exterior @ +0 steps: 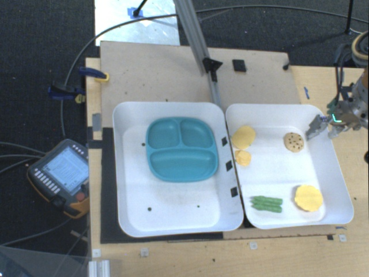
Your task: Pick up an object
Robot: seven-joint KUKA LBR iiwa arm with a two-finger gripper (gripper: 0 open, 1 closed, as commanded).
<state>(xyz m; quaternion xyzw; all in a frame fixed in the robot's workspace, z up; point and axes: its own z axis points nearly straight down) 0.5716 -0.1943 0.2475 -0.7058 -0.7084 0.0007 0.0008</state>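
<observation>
Two white bins touching side by side on bench. Left bin [130, 212]: teal divided plate [181, 149], open floor around. Right bin [340, 203]: two yellow pieces [243, 137] by left wall, green beans [266, 203], cookie [294, 142], yellow disc [308, 197]. Jaws [326, 127] over right rim, apart, holding nothing.

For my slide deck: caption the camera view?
Pincer poised at right bin's edge near cookie; blue plate in left bin.
</observation>
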